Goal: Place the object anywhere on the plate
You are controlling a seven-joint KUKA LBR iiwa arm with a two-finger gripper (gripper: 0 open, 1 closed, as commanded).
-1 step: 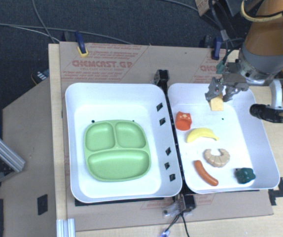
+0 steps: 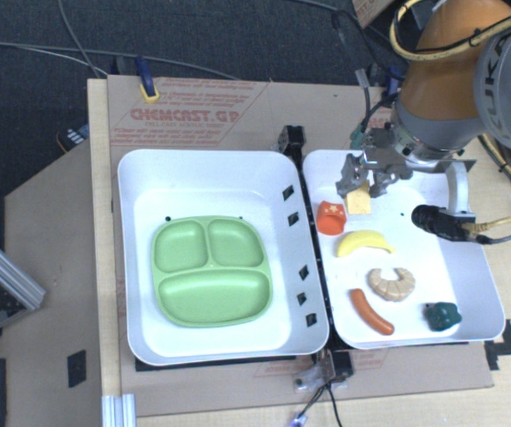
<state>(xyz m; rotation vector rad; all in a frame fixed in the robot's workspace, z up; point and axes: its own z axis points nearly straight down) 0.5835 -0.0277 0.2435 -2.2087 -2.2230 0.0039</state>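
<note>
Camera view has my end effector point(image 2: 366, 178) low over the far left part of the right-hand shallow white bin point(image 2: 442, 265), directly above a small pale yellow block that looks like toy cheese point(image 2: 359, 204). The near edge of the block shows just beneath me. I cannot tell from here whether my end effector is open or closed, nor whether the block is in my hold or lying on the bin floor.

I take that block as the thing to move. I judge it light and stiff, probably smooth plastic, so weight should be no trouble but slip might be. Its flat opposite sides look like the best purchase, taken square and near the middle, because a small block held off-centre could twist or pop out.

Just beside it, toward the bin's left wall, sits a small red-orange rounded toy point(image 2: 330, 219), close enough that I might nudge it. Nearer the camera lie a curved yellow toy banana point(image 2: 364, 242), a beige ridged pastry-like piece point(image 2: 391, 283), a red toy sausage point(image 2: 372, 312) and a dark green lump point(image 2: 442, 316).

The light green three-compartment plastic plate point(image 2: 211, 302) rests in the left-hand white bin point(image 2: 135, 238), well apart from the block. Both bins sit on the cardboard-topped table point(image 2: 202, 114)
</note>
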